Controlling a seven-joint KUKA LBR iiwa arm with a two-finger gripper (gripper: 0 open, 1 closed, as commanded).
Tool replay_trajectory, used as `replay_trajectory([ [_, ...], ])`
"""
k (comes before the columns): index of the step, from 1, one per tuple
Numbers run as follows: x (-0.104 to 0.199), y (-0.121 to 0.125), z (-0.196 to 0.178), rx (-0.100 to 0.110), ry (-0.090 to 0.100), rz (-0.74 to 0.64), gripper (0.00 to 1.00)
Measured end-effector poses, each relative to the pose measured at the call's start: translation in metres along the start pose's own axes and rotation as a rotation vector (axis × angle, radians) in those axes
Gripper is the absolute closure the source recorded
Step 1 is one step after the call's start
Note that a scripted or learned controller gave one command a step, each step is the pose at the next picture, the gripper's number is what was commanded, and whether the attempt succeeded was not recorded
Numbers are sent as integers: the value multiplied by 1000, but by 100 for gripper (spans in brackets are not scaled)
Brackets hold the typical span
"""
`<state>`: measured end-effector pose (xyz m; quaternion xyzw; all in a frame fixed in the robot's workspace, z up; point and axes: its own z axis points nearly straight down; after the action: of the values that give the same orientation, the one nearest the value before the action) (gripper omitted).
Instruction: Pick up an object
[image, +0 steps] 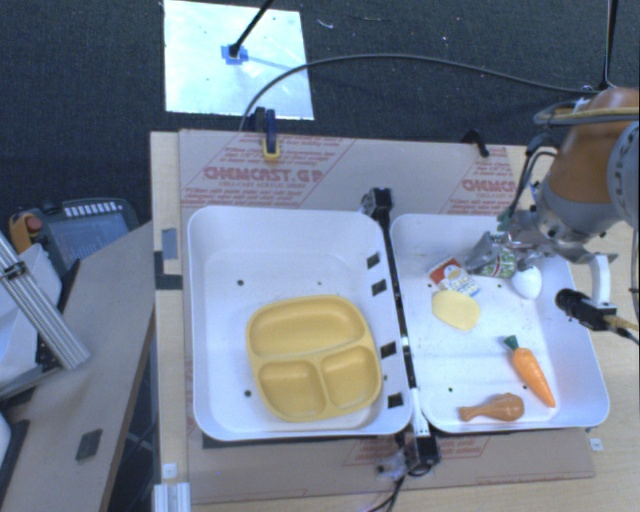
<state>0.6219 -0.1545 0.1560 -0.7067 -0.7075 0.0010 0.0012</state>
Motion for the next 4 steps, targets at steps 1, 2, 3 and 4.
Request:
replay_trajectory([
  [1, 3, -9, 49, -1, 0, 0, 0],
  [2, 2, -7, 35, -8, -2, 0, 100],
  [3, -4, -7, -28, -11, -3, 1, 100],
  [4, -3, -15, -83, -10, -2, -2, 100],
])
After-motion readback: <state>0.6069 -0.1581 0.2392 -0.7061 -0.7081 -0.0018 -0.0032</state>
